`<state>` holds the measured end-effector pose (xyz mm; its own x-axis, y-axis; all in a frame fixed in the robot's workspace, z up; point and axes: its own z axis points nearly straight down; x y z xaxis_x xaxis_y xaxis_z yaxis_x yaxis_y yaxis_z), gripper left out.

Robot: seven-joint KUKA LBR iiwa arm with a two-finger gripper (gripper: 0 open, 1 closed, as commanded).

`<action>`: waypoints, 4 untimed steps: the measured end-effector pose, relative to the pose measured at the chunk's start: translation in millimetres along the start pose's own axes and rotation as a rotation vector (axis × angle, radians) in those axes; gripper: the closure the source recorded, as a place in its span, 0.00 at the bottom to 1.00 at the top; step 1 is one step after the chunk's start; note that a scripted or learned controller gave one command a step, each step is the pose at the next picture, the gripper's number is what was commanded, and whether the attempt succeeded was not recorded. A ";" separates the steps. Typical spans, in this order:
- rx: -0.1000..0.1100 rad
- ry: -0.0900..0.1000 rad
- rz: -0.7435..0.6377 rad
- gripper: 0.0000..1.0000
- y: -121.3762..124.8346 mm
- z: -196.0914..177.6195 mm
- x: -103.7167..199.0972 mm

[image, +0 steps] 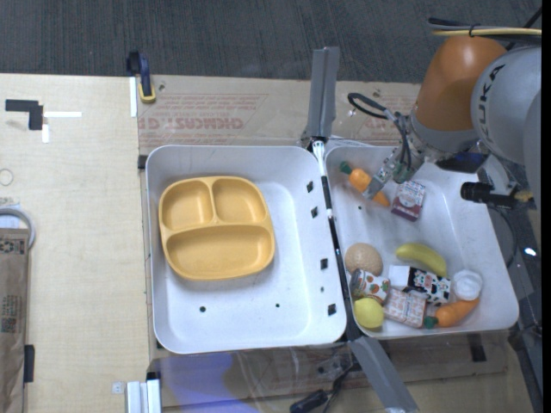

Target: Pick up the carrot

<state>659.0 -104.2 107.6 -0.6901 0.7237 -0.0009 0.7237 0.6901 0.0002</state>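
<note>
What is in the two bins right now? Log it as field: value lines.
left bin: yellow plate
right bin: carrot, carton, banana, lemon, more small items
carrot: lying near the bin's far left corner
end effector: low, just right of the carrot, beside the carton

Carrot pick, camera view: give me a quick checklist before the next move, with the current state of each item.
1. Target located: ok. The carrot lies at the far end of the right bin.
2. gripper over target: ok, it hovers just right of the carrot.
3. Carrot between the fingers: not ok, nothing seen held.
4. Finger opening: cannot tell.
5. Clutter near grasp: not ok. A small carton sits close beside the gripper.
6. Lookalike risk: not ok. Another orange vegetable lies at the bin's near corner.
</note>
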 end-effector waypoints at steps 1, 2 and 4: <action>-0.002 -0.002 -0.045 1.00 20.0 -84.8 31.2; -0.002 -0.001 -0.045 0.00 19.7 -84.7 31.1; -0.010 -0.009 0.079 1.00 -50.9 0.3 25.6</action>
<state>604.5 -120.8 107.3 -0.6307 0.7760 -0.0096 0.7759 0.6307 0.0105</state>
